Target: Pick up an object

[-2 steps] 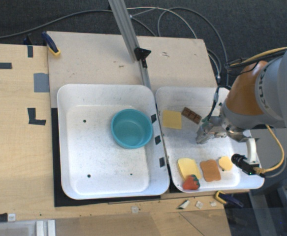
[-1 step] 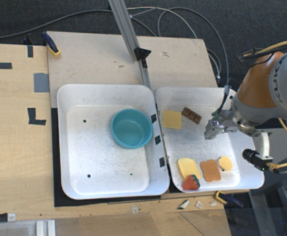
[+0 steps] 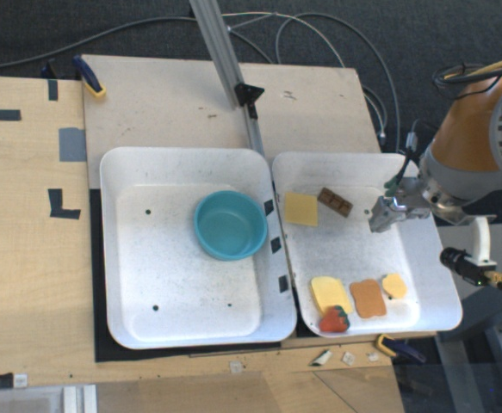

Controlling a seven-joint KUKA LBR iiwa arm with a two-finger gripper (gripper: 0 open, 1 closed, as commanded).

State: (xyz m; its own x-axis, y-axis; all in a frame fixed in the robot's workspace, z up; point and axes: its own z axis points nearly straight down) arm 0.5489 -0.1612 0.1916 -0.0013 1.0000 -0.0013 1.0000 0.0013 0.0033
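Two shallow white bins share the counter; a small brown chocolate block lies just left of the metal hand, grip state unclear.

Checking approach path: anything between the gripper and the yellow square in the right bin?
Yes, in the camera view the brown chocolate piece lies between the gripper and the yellow square, on the right bin floor.

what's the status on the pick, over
Gripper low over the right bin, nothing seen between fingers. Brown block and yellow square nearest, both loose. Teal bowl in left bin, not in the way.
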